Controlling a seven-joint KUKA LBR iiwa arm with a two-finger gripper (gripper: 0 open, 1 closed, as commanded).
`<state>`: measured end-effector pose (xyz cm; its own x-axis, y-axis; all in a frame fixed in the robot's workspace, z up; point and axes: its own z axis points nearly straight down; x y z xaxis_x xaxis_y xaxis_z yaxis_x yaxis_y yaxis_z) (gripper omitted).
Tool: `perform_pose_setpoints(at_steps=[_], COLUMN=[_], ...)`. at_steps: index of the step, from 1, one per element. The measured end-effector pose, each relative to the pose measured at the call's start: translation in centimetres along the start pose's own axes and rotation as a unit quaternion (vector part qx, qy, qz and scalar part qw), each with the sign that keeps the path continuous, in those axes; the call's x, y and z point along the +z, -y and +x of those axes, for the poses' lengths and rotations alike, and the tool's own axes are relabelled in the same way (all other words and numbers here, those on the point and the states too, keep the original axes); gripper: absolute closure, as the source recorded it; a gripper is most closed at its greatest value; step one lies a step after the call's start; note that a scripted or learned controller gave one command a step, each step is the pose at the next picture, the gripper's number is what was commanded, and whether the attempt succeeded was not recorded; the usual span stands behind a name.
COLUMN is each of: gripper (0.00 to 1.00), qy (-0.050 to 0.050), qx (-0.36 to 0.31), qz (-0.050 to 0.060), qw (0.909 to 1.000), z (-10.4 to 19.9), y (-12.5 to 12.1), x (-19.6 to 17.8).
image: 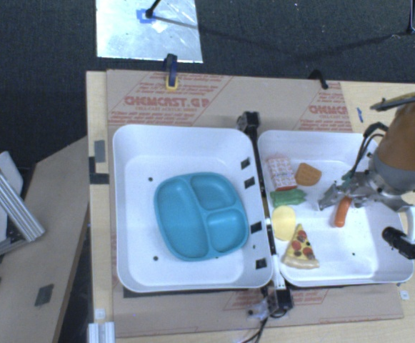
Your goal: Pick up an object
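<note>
— How many shallow white bins do we count?
— Two: left bin (132, 191), right bin (389, 266).
— One blue sectioned plastic plate (198, 215)?
— Yes, and six toy foods.

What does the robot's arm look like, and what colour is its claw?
The arm is thick and round, grey near the wrist with a big orange band above it. Thin black cables loop along its side. The claw is small and made of grey metal, with narrow parts sticking out toward the toy food.
</note>
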<state>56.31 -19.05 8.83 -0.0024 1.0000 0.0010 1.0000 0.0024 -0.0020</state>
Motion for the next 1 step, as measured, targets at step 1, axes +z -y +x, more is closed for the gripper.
perform_pose_setpoints(at_steps=[1], gripper=[0.0], qy=[0.001], qx=[0.001], qz=[-0.001], qw=[1.0], z=[0.0], y=[-0.08], x=[0.36])
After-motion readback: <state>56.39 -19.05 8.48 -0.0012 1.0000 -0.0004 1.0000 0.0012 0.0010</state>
